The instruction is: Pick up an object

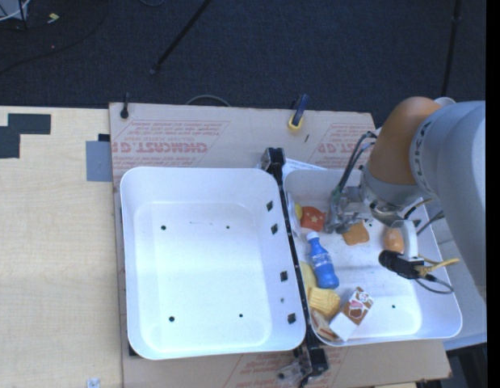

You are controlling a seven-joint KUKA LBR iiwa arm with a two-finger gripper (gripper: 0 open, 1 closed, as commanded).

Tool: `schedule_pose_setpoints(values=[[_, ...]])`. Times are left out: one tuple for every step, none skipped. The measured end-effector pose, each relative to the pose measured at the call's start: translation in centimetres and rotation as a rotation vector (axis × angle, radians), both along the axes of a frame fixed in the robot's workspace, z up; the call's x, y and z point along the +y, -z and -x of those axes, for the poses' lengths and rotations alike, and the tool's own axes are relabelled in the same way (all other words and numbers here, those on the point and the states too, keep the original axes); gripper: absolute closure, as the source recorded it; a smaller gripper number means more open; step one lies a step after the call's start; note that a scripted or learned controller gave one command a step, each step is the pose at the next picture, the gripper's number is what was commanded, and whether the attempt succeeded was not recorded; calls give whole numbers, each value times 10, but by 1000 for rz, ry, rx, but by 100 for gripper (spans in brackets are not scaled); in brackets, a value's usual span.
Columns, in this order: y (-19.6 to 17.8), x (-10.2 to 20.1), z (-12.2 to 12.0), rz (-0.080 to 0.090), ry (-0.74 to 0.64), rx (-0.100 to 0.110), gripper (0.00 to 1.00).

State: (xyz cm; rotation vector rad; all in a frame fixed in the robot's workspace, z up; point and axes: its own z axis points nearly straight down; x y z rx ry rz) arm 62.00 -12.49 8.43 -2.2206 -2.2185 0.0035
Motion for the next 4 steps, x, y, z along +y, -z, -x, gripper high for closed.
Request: schedule_pose_setpoints(values=[[-38,0,-16,0,-2,-5,100],[-1,11,19,-1,2,2,100],[-2,45,1,-2,-3,2,100],[-22,41,-21,-4,-2,15,100]])
